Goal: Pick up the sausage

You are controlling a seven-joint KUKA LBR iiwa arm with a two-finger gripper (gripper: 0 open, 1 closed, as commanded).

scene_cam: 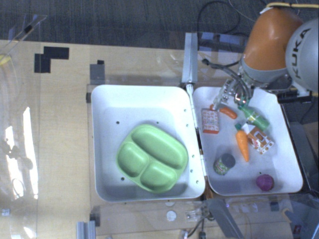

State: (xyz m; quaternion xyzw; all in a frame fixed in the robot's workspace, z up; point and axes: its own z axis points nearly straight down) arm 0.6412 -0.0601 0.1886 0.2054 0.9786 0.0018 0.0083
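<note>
I see the gripper low over the right bin, but I cannot tell how far it is open. The sausage lies just below its tip, with the red packet beside it.

Likely a robotics lab: KUKA arm, white bins, loose cables.

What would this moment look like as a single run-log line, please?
task: pick sausage | gripper: above right bin, near sausage | sausage: lying in bin, not held | status: not yet picked
</note>
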